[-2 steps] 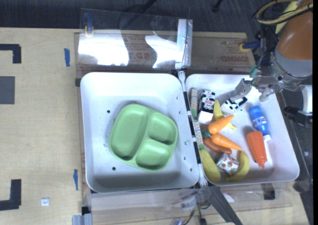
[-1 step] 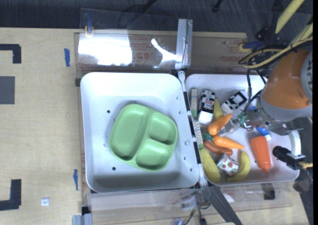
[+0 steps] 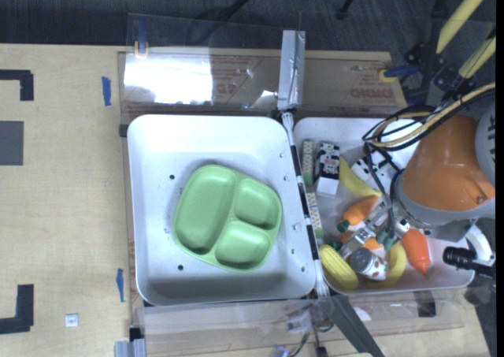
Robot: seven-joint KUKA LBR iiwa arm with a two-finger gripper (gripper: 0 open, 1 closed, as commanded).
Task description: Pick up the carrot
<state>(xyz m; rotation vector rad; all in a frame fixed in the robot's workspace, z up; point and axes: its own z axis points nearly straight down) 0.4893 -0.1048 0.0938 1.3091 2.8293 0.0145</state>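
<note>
The gripper [image 3: 378,231] sits low among toy food in the right bin [image 3: 453,284]; its grasp state cannot be told. The carrot [image 3: 418,251] lies at its four o'clock, beside a corn cob [image 3: 339,266]. A green divided plate [image 3: 227,216] rests in the left bin [image 3: 157,150].

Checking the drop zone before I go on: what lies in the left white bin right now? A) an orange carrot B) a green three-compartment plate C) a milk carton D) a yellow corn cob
B: the green three-compartment plate lies alone in the left white bin, while the food items are heaped in the right white bin.
</note>
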